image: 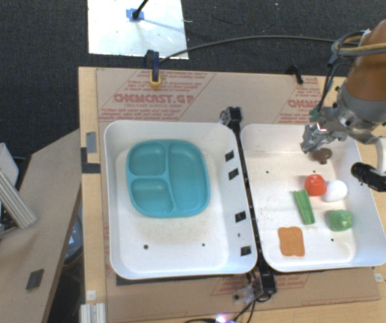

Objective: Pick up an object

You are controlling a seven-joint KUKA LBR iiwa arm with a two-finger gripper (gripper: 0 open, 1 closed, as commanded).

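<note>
Overhead, my gripper (316,142) hangs low over the far part of the right bin (368,247), directly above a small brown object (323,156); how it is set I cannot tell. Nearer the front of that bin lie a red ball (314,184), a white ball (336,190), a green stick (304,206), a green lump (341,220) and an orange piece (291,241). A teal divided plate (167,178) sits in the left bin (179,261).

cam: fixed overhead | slanted down | bench (179,86) and both bins (179,264) framed
</note>
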